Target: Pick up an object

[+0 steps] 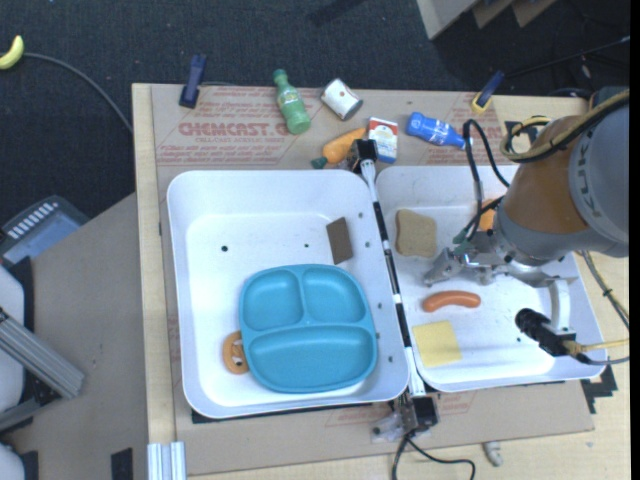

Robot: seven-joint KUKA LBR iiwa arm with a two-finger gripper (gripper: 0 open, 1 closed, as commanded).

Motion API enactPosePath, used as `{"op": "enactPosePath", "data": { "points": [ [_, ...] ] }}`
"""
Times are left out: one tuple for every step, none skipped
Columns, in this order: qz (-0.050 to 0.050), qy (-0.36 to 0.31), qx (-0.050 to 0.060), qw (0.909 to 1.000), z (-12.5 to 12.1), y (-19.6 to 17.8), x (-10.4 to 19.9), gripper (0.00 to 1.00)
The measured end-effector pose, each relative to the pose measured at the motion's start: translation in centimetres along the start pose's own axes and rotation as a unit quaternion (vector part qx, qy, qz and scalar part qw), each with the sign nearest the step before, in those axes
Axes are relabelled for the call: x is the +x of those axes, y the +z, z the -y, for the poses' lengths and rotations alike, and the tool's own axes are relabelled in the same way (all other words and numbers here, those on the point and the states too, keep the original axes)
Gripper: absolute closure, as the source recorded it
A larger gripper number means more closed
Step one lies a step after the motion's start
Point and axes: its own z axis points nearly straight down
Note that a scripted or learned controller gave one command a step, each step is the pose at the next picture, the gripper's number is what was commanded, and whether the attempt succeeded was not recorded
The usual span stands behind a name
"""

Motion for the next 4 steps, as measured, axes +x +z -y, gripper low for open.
{"op": "enactPosePath", "data": {
  "points": [
    [0.0,0.0,0.0,1.0,3.2,0.0,0.6,0.0],
    [0.0,0.0,-0.001,1.0,3.1,-1.0,0.7,1.0],
    [0.0,0.0,-0.001,1.0,3.1,-1.0,0.7,0.0],
    [0.0,0.0,0.0,1.0,7.1,0.0,1.0,0.0]
  ]
}}
